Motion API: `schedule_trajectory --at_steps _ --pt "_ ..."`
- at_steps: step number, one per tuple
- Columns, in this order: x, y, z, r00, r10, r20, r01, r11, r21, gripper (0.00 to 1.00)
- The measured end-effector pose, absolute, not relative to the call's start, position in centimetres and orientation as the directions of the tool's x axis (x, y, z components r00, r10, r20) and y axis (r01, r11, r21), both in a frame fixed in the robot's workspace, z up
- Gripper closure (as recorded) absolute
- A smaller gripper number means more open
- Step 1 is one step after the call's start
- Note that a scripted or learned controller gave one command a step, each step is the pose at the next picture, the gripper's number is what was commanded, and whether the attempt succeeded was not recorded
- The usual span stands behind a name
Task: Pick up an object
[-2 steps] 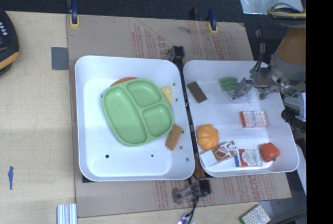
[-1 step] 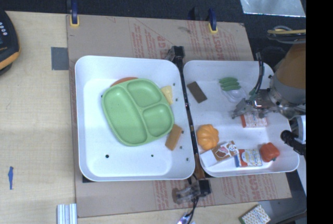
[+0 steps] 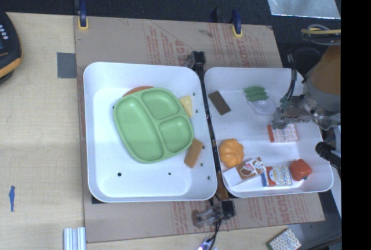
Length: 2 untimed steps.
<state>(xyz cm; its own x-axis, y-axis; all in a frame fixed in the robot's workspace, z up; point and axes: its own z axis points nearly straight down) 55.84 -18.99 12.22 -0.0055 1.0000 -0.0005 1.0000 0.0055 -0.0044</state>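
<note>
In the left bin (image 3: 98,127), a smooth white shallow tray, lay a glossy green divided plate (image 3: 153,123) with three rounded wells; a pale yellow piece (image 3: 186,105) peeked from its right edge and a tan block (image 3: 193,153) leaned by its lower right corner. In the right bin (image 3: 232,78) sat a flat brown rectangle (image 3: 219,102), a ribbed orange pumpkin (image 3: 231,152), a printed carton (image 3: 264,172) lying on its side, a green pod (image 3: 254,93) above a clear plastic piece, a red-and-white card (image 3: 284,134) and a round red toy (image 3: 300,169). The gripper (image 3: 282,118) hung just over the card's upper edge; its state could not be told.
</note>
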Motion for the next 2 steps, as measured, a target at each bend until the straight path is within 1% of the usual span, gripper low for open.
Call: schedule_trajectory --at_steps 1,2 --pt "55.8 -19.0 12.2 -0.006 1.0 -0.001 1.0 0.006 -0.005 0.0" --pt "56.3 -18.4 9.4 -0.005 1.0 -0.005 1.0 0.005 0.001 0.0"
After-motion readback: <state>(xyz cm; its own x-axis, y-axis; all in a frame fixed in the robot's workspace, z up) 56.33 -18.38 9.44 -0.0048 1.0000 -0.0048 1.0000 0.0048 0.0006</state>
